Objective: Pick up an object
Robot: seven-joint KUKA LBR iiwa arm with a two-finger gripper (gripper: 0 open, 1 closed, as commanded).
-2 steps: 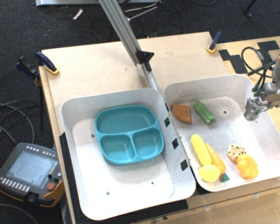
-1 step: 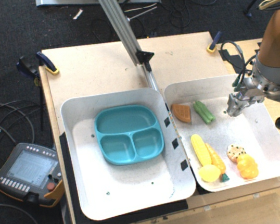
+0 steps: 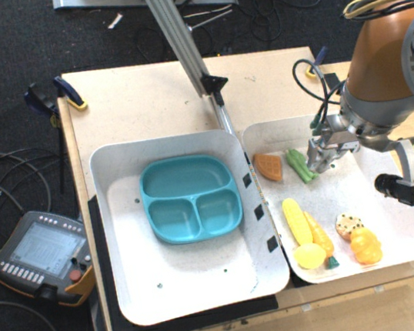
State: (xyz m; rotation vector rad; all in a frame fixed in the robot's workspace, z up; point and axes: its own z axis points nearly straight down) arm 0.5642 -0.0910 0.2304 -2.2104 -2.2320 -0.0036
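Over right bin [image 3: 398,193], hand [image 3: 321,160] sits just right of the green stick [image 3: 299,166], near the orange wedge [image 3: 269,166]. Grip state: cannot tell. Best to centre on the stick, descend straight, then close.

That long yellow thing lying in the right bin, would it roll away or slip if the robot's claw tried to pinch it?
The long yellow corn-shaped toy looks rounded and smooth, so it could well roll or slip sideways. It probably is light, stiff plastic. The orange carrot-shaped toy lying against it might block rolling on that side.
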